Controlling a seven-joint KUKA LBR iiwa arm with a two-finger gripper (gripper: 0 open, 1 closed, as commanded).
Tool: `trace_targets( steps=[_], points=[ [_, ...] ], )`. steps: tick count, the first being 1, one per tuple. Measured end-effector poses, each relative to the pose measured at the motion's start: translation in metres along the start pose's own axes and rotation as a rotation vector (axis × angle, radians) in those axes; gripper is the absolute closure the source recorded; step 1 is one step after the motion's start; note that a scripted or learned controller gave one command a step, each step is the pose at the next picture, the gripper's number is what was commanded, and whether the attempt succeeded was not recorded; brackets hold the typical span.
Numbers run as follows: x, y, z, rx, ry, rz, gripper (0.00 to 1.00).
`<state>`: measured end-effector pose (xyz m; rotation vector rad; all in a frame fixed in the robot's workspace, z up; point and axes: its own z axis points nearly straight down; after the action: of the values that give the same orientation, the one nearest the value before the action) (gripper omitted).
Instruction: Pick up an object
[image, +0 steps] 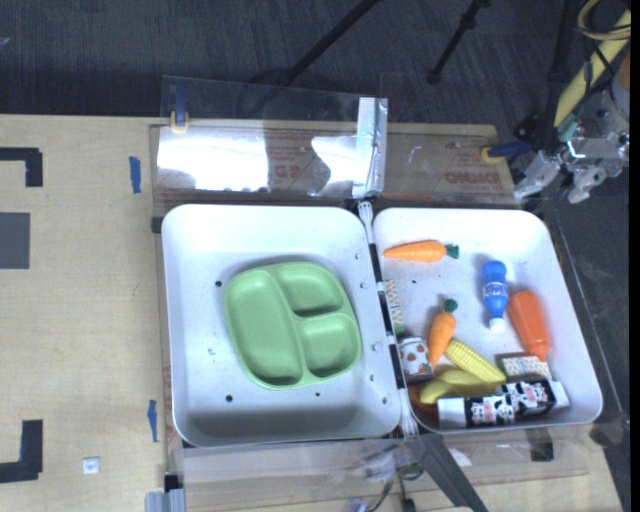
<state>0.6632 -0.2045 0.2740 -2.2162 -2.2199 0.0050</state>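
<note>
The right bin (560, 250) holds several toy foods. A carrot (415, 252) lies near its back, with a blue bottle (493, 290) and an orange bottle (530, 322) to the right. A smaller carrot (441, 335), a corn cob (473, 360), a yellow piece (445, 385), a small can (413, 352) and a black-and-white carton (505, 403) crowd the front. My gripper (553, 183) hangs beyond the bin's back right corner, open, with nothing between its fingers.
A green divided plate (292, 322) lies in the left bin (185, 300). A clear plastic panel (270, 150) stands behind the bins. Cables and stand legs lie on the dark floor at the back right.
</note>
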Motion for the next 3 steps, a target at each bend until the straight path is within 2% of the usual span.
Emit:
trace_targets(
  steps=[1,2,3],
  points=[
    [-0.010,-0.032,0.159,0.003,0.011,-0.066,0.00],
    [0.012,-0.069,0.190,-0.009,-0.002,-0.050,0.00],
    [0.010,-0.068,0.181,-0.012,-0.003,-0.048,1.00]
  ],
)
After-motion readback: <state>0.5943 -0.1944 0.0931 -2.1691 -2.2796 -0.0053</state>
